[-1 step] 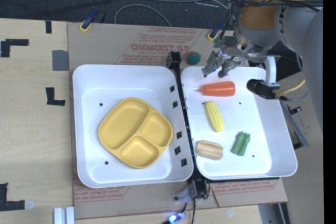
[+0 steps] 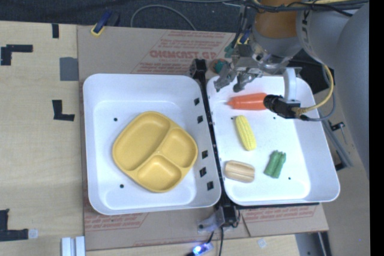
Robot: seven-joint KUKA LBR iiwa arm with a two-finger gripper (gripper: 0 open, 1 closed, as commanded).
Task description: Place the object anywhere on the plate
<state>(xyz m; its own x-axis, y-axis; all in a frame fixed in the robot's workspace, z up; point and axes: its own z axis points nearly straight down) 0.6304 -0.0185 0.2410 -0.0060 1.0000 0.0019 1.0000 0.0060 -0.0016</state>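
Gripper over the right bin, plate waiting in the left

The gripper (image 2: 235, 78) hovers at upper centre-right, fingers apart and holding nothing, just above-left of the carrot (image 2: 247, 102). The corn (image 2: 245, 132), bread roll (image 2: 239, 171) and green vegetable (image 2: 275, 163) lie below; the yellow plate (image 2: 155, 151) sits lower left.

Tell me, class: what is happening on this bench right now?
A grey robot arm reaches in from the right, its gripper hovering at the far end of the right bin, just above a toy carrot. Corn, a bread roll and a green vegetable lie nearby. The yellow plate sits in the left bin.
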